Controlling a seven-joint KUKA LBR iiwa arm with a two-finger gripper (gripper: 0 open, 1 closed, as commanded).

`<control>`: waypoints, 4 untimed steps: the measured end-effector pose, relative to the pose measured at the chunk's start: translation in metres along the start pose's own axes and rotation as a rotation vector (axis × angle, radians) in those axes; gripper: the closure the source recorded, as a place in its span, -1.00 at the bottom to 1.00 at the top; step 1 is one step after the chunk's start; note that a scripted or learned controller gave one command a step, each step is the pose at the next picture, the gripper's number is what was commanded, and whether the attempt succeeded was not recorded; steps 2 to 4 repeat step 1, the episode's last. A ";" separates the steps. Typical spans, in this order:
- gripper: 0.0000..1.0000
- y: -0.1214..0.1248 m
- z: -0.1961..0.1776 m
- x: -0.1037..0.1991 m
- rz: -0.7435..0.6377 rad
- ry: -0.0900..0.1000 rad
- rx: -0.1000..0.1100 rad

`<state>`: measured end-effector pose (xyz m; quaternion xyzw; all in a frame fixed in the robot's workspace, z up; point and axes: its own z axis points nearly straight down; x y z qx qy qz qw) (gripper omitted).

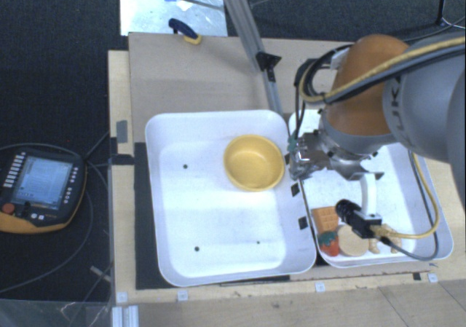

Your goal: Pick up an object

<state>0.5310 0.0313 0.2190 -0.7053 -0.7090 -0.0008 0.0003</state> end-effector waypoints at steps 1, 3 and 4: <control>1.00 -0.009 -0.002 0.041 0.001 -0.001 0.000; 1.00 -0.009 -0.002 0.041 0.001 -0.001 0.000; 1.00 -0.009 -0.002 0.041 0.001 -0.001 0.000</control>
